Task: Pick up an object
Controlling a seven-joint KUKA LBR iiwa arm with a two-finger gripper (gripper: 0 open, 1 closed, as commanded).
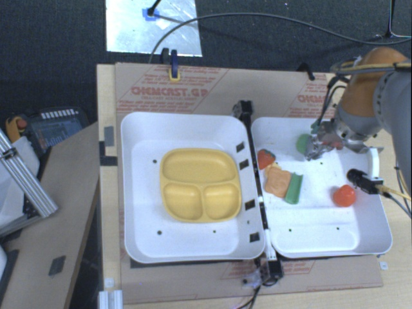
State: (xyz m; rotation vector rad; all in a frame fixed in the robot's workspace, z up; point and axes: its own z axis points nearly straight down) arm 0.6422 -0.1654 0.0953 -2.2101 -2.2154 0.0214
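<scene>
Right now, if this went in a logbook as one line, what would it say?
arm: over right bin | gripper: low, beside green piece | holding: nothing seen | left bin: yellow tray | step: pick not yet done

Green object partly hidden behind gripper; arm cut off at right edge; finger state indiscernible.

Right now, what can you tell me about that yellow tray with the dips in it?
The yellow tray lies flat near the middle of the left white bin. It looks like smooth moulded plastic, with rounded corners and three compartments: one wide one along the far side and two smaller ones along the near side. All three look bare. It rests on the bin's floor, apart from the walls, with nothing else touching it.
</scene>
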